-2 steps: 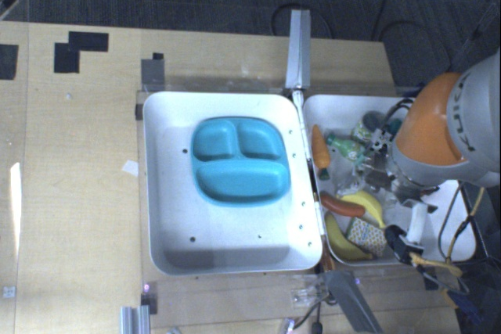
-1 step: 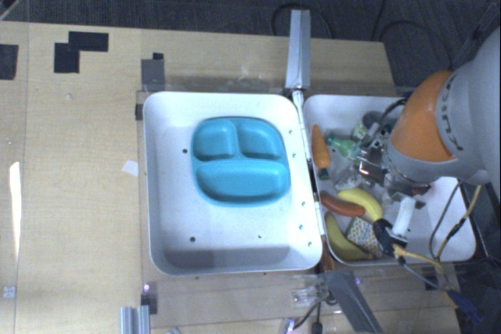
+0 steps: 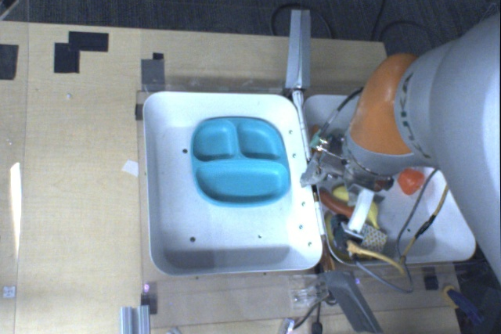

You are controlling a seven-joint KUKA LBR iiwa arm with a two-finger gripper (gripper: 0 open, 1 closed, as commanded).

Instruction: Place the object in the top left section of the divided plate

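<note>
no readable text, labels, brands, numbers or signs anywhere

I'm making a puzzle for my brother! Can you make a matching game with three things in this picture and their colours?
Things:
1. divided plate
2. left bin
3. band on the arm

Colours:
A. orange
B. blue
C. white

Pairs: 1-B, 2-C, 3-A
</note>
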